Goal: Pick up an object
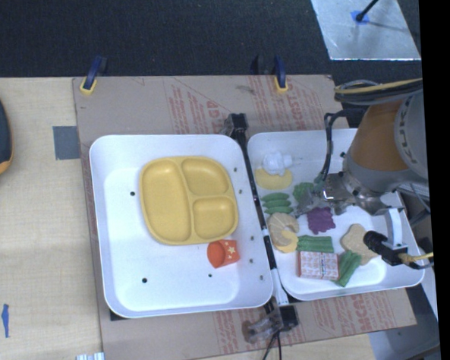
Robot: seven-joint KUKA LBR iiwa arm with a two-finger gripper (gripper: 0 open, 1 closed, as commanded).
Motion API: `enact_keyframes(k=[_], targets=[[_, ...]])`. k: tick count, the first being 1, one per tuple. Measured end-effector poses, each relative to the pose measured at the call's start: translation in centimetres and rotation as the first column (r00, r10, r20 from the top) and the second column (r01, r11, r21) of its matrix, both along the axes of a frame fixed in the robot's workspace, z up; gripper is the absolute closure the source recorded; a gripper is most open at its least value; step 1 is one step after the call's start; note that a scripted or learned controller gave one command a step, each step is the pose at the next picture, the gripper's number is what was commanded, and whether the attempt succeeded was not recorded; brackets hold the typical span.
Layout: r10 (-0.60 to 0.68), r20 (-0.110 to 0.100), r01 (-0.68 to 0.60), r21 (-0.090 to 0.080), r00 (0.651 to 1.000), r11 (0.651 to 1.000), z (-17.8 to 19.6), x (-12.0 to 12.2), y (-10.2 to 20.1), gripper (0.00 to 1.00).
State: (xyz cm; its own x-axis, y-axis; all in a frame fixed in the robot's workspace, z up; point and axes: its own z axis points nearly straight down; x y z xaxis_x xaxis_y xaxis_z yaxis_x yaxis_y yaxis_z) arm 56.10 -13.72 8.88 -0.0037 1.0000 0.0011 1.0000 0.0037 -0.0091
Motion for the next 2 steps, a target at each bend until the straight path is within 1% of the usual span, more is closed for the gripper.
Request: enact_keyframes(k=[1, 2], targets=[[0.001, 0.01, -0.001, -0.002, 1.0, 1.0, 1.6, 0.4, -0.1, 1.0], [-0.003, 0.007, 0.003, -0.001, 1.0, 1.0, 0.4, -4.6, -3.0, 1.0]])
